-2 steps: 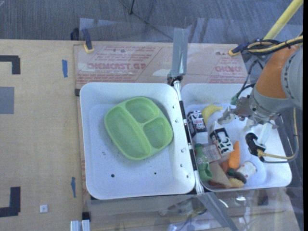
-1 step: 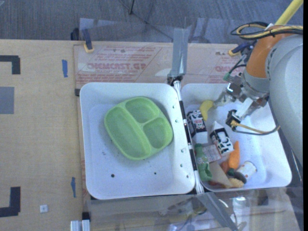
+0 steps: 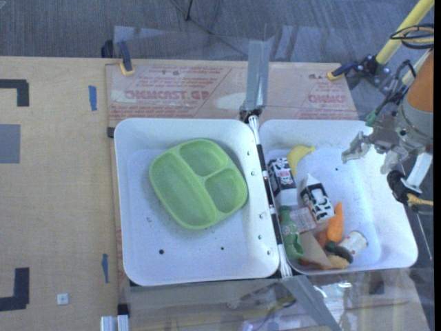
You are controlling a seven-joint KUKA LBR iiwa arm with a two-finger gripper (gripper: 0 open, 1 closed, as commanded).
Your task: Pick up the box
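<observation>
Over right bin's (image 3: 393,205) edge | end effector (image 3: 375,150) spread, holding nothing | box (image 3: 317,200) inside

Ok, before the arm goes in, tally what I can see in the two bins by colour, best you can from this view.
Green: 2, the divided plate in the left bin, a small item in the right bin
Yellow: 1, banana shape
Orange: 1, carrot shape
Black-and-white cartons: 2
Total: 6; the heap's lower items overlap too much to count.

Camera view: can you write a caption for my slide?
Gripper over the right bin of clutter; green plate in left bin.
</observation>
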